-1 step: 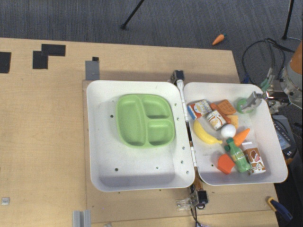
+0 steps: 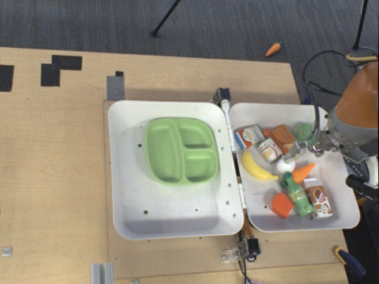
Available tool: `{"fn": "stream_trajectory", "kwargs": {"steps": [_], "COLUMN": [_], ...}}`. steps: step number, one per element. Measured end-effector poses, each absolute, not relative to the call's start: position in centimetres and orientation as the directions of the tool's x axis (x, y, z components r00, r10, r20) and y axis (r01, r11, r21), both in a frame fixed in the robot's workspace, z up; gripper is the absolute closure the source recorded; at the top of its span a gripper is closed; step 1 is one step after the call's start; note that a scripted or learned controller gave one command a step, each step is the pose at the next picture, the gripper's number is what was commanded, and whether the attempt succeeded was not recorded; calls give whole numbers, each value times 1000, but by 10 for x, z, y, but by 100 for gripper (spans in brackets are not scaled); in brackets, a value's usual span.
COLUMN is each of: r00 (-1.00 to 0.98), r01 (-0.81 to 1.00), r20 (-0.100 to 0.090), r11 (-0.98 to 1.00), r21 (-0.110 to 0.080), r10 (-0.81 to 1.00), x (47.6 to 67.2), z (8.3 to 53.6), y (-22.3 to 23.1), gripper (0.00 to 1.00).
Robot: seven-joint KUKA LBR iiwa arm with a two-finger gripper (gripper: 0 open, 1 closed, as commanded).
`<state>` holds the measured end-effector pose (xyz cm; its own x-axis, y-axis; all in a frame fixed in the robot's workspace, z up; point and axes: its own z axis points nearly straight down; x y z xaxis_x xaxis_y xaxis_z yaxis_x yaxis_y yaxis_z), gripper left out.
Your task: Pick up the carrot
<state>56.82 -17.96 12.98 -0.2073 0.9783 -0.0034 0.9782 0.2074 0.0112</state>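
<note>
The jaws (image 2: 312, 147) hang over the right bin (image 2: 343, 218) near its far right side — I cannot tell how they stand. The carrot (image 2: 304, 171) lies just below them in that bin, beside a banana (image 2: 257, 167) and a green bottle (image 2: 297, 197).

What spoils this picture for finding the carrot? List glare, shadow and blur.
Camera view: even, soft light with no hard glare; the white bins look slightly washed out, with faint shadow along the left bin's near wall. The carrot is small but sharp enough, its orange distinct. The gripper near it is blurry and blends into the clutter. Mild slant distorts the bin edges.
</note>
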Motion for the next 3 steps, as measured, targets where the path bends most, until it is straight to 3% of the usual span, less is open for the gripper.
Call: {"fn": "stream_trajectory", "kwargs": {"steps": [1, 2, 3], "r00": [-377, -595, -672], "r01": [926, 803, 741], "r20": [-4, -6, -9], "r11": [377, 595, 672], "r21": [6, 6, 6], "r10": [926, 803, 741], "x": [539, 561, 546], "z": [87, 87, 87], "y": [-170, -138, -111], "gripper": [0, 0, 0]}}
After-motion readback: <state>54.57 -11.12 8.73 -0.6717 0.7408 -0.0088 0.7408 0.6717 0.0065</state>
